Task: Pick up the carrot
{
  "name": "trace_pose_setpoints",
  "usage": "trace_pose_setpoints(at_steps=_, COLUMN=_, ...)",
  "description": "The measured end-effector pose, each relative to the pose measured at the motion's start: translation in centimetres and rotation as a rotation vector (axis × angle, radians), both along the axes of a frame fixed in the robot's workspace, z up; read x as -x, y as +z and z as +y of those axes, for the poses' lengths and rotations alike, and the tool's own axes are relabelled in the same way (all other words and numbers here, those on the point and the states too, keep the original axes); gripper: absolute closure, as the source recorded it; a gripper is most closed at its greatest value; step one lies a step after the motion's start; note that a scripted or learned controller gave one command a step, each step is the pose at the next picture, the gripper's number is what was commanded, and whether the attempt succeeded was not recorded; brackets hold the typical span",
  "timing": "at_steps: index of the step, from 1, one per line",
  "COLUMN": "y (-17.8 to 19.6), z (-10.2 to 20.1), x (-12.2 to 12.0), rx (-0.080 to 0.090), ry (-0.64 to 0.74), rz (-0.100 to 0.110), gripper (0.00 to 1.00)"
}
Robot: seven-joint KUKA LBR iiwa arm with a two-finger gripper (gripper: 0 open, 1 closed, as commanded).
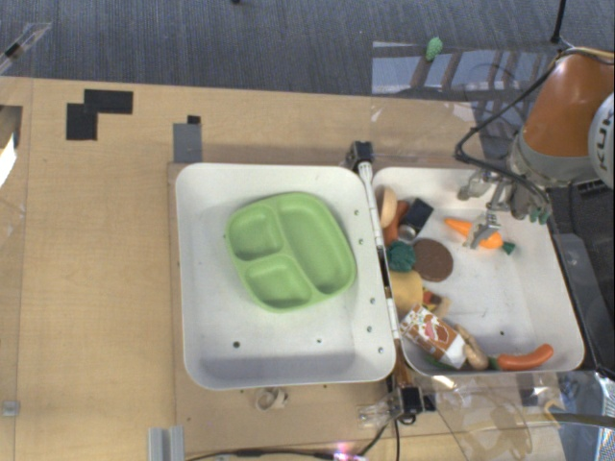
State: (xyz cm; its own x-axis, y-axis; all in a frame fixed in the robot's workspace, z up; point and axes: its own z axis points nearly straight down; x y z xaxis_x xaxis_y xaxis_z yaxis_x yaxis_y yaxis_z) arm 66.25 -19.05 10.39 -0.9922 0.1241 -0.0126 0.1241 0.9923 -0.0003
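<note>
Camera view from above: my end effector [487, 227] hangs low in the right bin [538, 301], right over the carrot [473, 231]. I can't tell whether it's open or gripping. The carrot lies flat on the bin floor, orange with a green tip, just right of the brown disc [433, 259]. A red sausage [525, 357] sits well below the carrot, and the green divided plate [288, 250] rests in the left bin [207, 286].

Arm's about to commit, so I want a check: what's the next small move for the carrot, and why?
Probably lower straight down. The gripper sits over the carrot in the right bin, and the carrot lies apart from the other food, so a short descent should bring the fingers around it.
</note>
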Motion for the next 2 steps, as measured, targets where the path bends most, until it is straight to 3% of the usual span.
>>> trace_pose_setpoints(at_steps=1, y=-1.6, z=-1.0, x=2.6, rx=-0.003, ry=-0.216, rz=0.000, gripper=0.00)
trace_pose_setpoints(at_steps=2, y=-1.5, z=-1.4, x=1.3, rx=-0.006, ry=-0.505, rz=-0.002, gripper=0.00)
